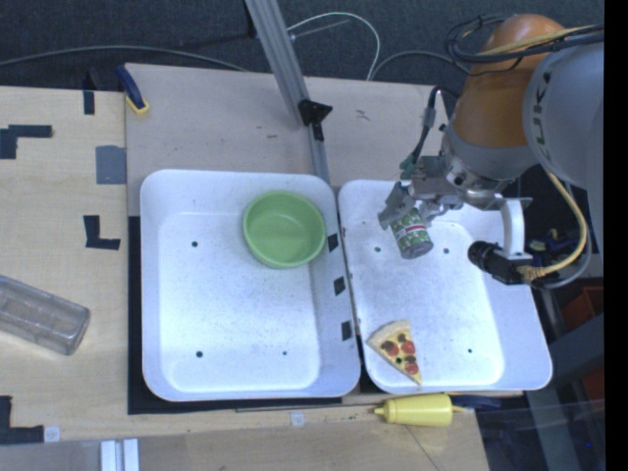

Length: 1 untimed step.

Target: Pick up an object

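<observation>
My gripper point(410, 214) hangs over the upper part of the right bin point(491, 361), shut on a small can point(413, 235) with a green and red label. The can tilts between the fingers, just above the bin floor. A pizza slice point(396, 347) lies near the front left corner of the same bin. A green bowl point(285, 229) sits upright in the upper right part of the left bin point(196, 361).
A yellow bottle point(417, 411) lies on the bench just in front of the right bin. A clear plastic cylinder point(37, 314) rests at the far left. A grey metal pole point(280, 52) slants down to the bins' back edge. Cables loop behind the arm.
</observation>
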Each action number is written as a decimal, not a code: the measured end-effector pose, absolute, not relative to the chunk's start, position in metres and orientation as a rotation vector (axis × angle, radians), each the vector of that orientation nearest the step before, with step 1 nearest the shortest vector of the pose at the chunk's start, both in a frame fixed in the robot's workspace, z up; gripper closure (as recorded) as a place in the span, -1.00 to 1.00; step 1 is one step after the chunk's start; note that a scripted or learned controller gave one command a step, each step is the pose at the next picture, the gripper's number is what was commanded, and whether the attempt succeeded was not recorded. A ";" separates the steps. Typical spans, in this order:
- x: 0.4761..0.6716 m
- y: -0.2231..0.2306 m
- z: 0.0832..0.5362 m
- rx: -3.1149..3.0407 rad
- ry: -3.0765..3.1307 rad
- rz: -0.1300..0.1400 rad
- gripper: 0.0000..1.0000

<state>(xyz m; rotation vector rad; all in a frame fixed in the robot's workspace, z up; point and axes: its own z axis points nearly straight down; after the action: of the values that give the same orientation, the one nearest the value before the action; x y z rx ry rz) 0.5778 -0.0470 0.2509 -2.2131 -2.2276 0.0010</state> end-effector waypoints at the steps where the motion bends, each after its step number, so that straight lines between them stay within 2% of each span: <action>1: 0.585 0.001 0.248 -2.213 -2.227 0.001 1.00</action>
<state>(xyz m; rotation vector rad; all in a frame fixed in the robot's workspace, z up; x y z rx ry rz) 0.5851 0.0013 0.2483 -2.2133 -2.2271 0.0008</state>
